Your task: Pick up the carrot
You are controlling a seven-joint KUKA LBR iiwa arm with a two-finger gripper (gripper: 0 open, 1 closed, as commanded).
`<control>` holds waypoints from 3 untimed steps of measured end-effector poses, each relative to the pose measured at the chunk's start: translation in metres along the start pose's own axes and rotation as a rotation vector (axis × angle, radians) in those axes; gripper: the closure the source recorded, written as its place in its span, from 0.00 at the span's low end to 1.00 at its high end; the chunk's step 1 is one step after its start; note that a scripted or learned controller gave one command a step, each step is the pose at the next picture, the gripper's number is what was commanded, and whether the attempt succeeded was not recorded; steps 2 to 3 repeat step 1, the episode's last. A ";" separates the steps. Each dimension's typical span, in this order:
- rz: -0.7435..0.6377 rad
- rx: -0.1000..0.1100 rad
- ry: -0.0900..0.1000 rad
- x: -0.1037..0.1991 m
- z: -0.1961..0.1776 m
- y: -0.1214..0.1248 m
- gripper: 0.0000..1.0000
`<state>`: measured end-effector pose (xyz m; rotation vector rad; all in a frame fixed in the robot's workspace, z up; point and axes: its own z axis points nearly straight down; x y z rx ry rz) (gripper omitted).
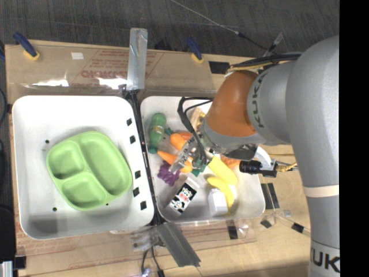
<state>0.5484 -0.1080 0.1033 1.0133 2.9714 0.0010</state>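
While the hand (189,157) sits low in the right bin (253,208), right in the clutter, can't tell how its tips stand or whether anything is caught between them; wrist and orange band block most of the view. Carrot (179,138) lies just up-left of the hand, touching or nearly touching it, pointing toward the bin's left wall; a second orange piece (167,156) lies just below it, could be another carrot, hard to say. Around that: green veg (157,127) at upper left, purple item (167,174) just below-left of the hand, yellow banana (223,180) to its right, black-and-white carton (183,197) lower down, small white bottle (217,201) beside it. Left bin (34,212) has a green divided plate (89,169), well apart from all this. Progress, my read: reach is done, hand is at the target, but no confirmed grasp and no lift. Left to do: close on the carrot, raise it clear of the pile.
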 end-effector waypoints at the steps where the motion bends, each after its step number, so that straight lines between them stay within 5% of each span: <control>1: 0.221 0.000 0.000 0.021 -0.090 0.026 1.00; 3: 0.221 0.000 0.000 0.021 -0.090 0.026 1.00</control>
